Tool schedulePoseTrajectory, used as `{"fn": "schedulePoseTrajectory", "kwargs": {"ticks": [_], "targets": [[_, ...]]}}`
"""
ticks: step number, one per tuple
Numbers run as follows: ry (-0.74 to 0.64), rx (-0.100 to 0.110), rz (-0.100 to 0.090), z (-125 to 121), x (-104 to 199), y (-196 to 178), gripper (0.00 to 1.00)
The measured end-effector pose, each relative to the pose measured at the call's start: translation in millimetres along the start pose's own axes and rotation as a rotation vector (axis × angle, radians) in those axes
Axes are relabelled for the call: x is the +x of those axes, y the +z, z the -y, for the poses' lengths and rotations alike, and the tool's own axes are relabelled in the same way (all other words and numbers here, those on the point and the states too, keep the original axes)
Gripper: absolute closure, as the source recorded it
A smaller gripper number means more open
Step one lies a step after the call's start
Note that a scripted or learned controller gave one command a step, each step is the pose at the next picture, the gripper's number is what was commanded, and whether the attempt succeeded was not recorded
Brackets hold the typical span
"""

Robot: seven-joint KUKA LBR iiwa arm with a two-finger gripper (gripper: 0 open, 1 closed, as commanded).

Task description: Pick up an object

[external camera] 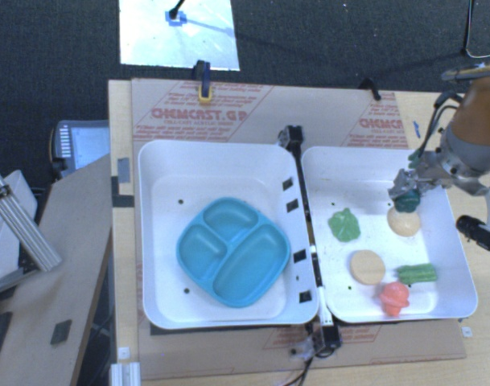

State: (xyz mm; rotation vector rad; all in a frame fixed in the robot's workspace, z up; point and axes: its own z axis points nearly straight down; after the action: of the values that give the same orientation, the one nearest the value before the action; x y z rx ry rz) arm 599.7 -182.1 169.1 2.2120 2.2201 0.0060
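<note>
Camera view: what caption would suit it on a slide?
Robot hand over a dark teal object in the right bin; blue plate in the left.

Two white bins are sitting side by side on the bench: the left bin [156, 215] and the right bin [454, 296]. One blue plate [232, 250] with three sections is lying in the left bin. Six small things are lying in the right bin: one light green lump [343, 224], one dark green piece [406, 203], one cream ball [404, 223], one tan round piece [367, 266], one green stick [417, 273] and one pink lump [394, 297].
</note>
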Motion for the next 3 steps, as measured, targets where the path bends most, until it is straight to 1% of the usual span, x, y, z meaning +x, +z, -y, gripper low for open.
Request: {"fn": "schedulePoseTrajectory", "kwargs": {"ticks": [1, 2, 3], "targets": [[-0.001, 0.001, -0.001, -3, 1, -44, 1.0], [-0.002, -0.001, 0.0, -10, 7, -106, 1.0], [-0.004, 0.008, -0.005, -3, 59, -88, 1.0]]}}
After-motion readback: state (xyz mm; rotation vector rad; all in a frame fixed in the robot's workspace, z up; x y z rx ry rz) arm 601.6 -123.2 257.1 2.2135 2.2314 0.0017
